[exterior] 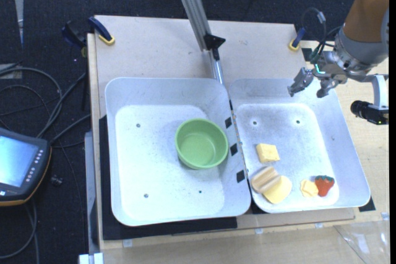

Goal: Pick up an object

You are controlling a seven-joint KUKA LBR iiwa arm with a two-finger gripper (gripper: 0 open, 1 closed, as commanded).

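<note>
No readable text, label, brand, number or sign anywhere in frame. Handheld screen (15, 164) at left edge glows pale blue (contents too blurred to read). Bins, bench, arm: no legible markings.

The arm (366, 9) enters from the right side of the camera view, near the top. Its orange band is the upper part, and below it comes the grey wrist (352, 55). From the wrist the gripper (312, 87) points down and to the left. Its two fingers (298, 83) are spread apart, with a clear gap, and nothing is between them. The gripper hangs in the air.
</note>
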